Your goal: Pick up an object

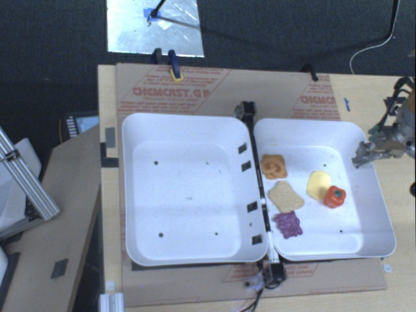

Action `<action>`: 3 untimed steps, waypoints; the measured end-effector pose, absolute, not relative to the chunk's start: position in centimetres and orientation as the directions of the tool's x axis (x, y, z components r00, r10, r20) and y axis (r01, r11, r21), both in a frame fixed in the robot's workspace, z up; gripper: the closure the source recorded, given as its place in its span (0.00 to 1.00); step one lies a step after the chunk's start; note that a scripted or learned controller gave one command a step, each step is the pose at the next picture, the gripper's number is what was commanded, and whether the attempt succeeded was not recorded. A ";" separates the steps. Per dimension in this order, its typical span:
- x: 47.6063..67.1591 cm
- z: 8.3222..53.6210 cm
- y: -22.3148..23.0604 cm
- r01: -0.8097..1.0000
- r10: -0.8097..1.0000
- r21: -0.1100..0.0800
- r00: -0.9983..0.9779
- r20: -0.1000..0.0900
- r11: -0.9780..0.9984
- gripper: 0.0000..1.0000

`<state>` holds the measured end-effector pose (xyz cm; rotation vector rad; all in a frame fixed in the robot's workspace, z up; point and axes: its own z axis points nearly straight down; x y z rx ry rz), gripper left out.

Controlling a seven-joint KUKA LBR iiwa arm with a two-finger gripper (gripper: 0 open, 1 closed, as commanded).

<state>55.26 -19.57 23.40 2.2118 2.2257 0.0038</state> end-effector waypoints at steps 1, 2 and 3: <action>57.1 33.2 -11.8 1.000 1.000 0.008 -0.009 -0.001 0.009 1.00; 59.5 31.4 -1.0 1.000 1.000 0.003 -0.014 0.002 0.014 1.00; 52.4 39.1 1.6 1.000 1.000 0.006 -0.008 0.002 0.008 1.00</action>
